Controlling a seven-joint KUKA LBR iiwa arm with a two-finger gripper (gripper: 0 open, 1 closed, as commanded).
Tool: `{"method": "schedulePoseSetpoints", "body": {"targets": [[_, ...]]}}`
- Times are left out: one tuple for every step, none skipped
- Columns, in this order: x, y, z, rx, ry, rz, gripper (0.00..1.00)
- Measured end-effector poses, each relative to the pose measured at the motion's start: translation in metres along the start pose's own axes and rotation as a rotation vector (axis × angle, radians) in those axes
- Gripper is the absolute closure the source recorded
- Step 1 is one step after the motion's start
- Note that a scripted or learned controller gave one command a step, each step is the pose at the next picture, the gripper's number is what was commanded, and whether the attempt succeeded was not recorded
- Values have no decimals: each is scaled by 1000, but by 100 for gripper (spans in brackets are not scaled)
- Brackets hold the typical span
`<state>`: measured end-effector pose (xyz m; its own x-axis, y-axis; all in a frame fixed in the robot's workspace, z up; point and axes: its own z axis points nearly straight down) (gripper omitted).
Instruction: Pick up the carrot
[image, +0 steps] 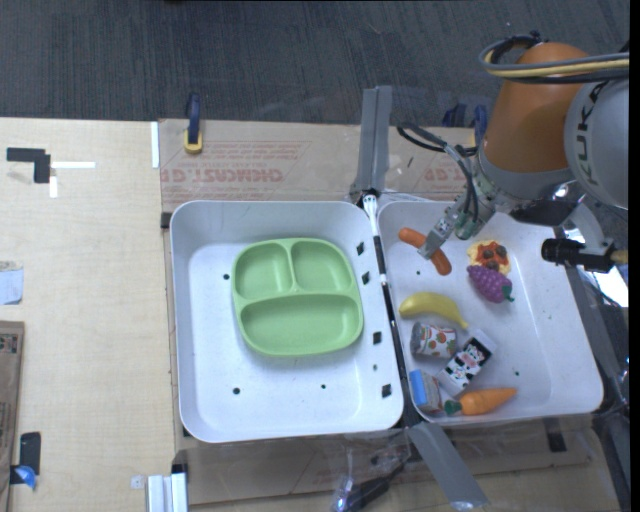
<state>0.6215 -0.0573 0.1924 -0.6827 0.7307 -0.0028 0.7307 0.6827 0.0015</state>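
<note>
Nearest the camera, a carrot (480, 401) lies at the front edge of the right bin (560, 340), orange with a green stub at its left end, well apart from the gripper (440, 243) and below it in the view. Touching the carrot's green end on the left is a blue-wrapped packet (424, 392). Just above the carrot stands a small black-and-white carton (467, 362), and beside that a small can (434, 340) with a red-and-green label. A banana (432, 305) lies between the can and the gripper, close under the fingertips.

Gripper condition: it hangs low over the back of the right bin, fingers pointing down and to the left. A second orange, sausage-like piece (425, 250) lies directly at the fingertips; whether the fingers are spread or closed, or in contact with that piece, cannot be told from this angle.

To the gripper's right sit a bunch of purple grapes (490, 284) and, touching it from behind, a yellow-and-red toy (490, 254).

Far to the gripper's left, the left bin (200, 330) carries a green divided plate (297, 296) with three compartments.
</note>
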Motion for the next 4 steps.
{"method": "schedulePoseSetpoints", "body": {"targets": [[61, 13, 0, 2, 3, -155, 100], [157, -21, 1, 2, 4, -331, 100], [166, -41, 1, 1, 4, -610, 100], [155, -51, 1, -1, 2, -1003, 100]]}}
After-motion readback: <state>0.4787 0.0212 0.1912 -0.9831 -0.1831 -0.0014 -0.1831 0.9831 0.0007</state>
